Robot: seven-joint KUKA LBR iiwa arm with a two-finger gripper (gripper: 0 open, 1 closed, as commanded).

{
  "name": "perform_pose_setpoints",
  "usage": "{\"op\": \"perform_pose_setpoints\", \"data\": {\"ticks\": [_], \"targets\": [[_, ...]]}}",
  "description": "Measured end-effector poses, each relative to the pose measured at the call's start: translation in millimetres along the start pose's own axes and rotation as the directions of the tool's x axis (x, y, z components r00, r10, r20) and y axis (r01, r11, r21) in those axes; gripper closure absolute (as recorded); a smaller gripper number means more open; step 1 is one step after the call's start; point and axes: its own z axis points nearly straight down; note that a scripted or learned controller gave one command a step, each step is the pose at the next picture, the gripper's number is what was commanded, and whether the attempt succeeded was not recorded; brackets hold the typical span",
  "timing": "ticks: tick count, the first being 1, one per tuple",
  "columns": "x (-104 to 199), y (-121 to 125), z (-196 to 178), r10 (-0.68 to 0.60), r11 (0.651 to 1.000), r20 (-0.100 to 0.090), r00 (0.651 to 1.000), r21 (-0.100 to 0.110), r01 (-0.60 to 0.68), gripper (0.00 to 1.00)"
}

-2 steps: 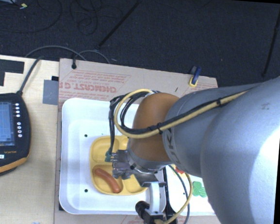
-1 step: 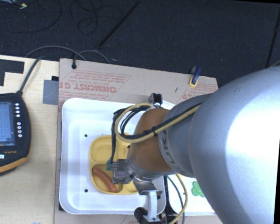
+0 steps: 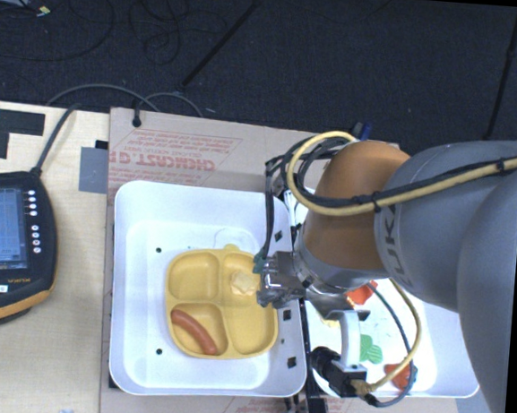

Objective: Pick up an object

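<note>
Yellow divided tray (image 3: pixel 200 281) lies in the left bin (image 3: pixel 139 236), a sausage (image 3: pixel 196 329) in its compartment nearest the bench's front edge. The hand (image 3: pixel 268 281) sits at the tray's right rim, near the wall between the bins; whether it is open or closed cannot be told. Likely risk: a rim grasp slips, or the tray tilts and sheds the sausage.

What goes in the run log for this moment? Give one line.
arm: over the bins' divide | gripper: at yellow tray right edge, left bin | hot dog: lying in tray | grasp: unconfirmed
</note>
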Motion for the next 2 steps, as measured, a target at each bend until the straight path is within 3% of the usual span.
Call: {"op": "perform_pose_setpoints", "data": {"ticks": [1, 2], "targets": [[-64, 59, -39, 0.001, 1.000, 0.003, 1.000, 0.004, -0.001, 1.00], [-63, 19, -175, -0.005, 1.000, -0.002, 1.000, -0.003, 0.005, 1.00]]}}
